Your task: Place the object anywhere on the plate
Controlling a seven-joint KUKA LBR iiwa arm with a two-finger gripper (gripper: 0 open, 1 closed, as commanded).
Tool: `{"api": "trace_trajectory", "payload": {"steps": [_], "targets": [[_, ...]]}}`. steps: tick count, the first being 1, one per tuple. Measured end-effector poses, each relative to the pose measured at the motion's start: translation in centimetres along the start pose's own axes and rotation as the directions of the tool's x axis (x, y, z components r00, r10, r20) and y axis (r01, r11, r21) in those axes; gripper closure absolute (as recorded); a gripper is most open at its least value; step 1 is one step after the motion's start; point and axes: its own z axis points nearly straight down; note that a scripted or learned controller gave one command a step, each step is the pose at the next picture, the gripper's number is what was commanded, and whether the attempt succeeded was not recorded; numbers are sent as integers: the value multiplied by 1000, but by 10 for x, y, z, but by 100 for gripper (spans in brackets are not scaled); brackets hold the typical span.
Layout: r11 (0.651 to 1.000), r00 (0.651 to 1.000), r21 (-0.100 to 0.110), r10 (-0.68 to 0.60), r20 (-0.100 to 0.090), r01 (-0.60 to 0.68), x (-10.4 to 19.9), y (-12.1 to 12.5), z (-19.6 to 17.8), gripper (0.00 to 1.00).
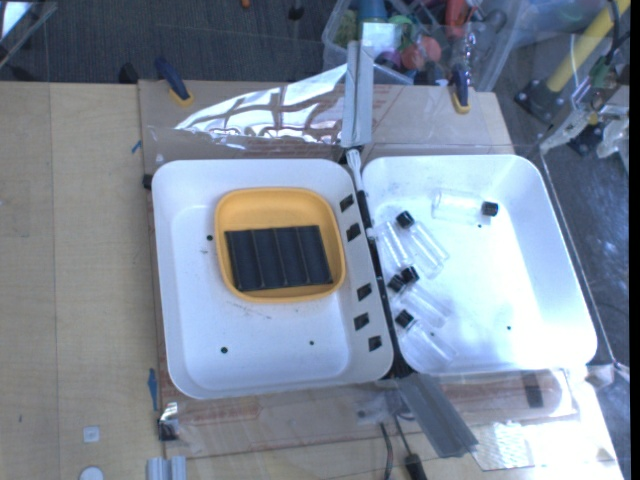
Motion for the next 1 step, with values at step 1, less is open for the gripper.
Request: {"api": "trace_trajectory", "payload": {"steps": [1], "targets": [[1000,1000,-4,0,2,0,0,1,-11,100]]}}
